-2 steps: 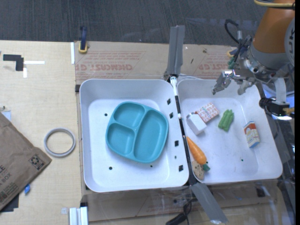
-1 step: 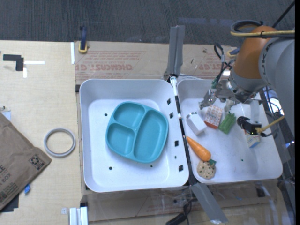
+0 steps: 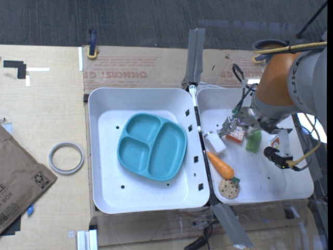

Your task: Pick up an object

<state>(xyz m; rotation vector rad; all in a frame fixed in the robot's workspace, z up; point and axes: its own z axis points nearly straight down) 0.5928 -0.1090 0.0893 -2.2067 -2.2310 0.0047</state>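
Red-and-white object (image 3: 237, 135): lay in the right bin, directly under the jaws and touching or nearly touching them; what it was could not be made out.
Jaws (image 3: 232, 126): hung low over the right bin's upper middle, above the red-and-white object; whether they were parted or closed, or had hold of anything, could not be told from this slant.
Green piece (image 3: 253, 141): lay just right of the jaws, beside the red-and-white object.
White block (image 3: 214, 142): sat just left of and below the jaws, near the divide between the bins.
Carrot (image 3: 220, 164): lay below the jaws, slanted, its thick end up toward the white block.
Cookie (image 3: 228, 188): rested well below the jaws, near the front wall, just past the carrot's tip.
Right bin (image 3: 296, 186): held all of the small items above.
Arm (image 3: 283, 82): grey with an orange band, rose to the right of and above the jaws.
Left bin (image 3: 104, 155): lay left of the jaws, beyond the divide.
Blue divided plate (image 3: 152, 146): sat in the left bin's middle, well left of the jaws.
Tape ring (image 3: 66, 157): lay on the table (image 3: 41, 108), far left of the jaws, outside both bins.
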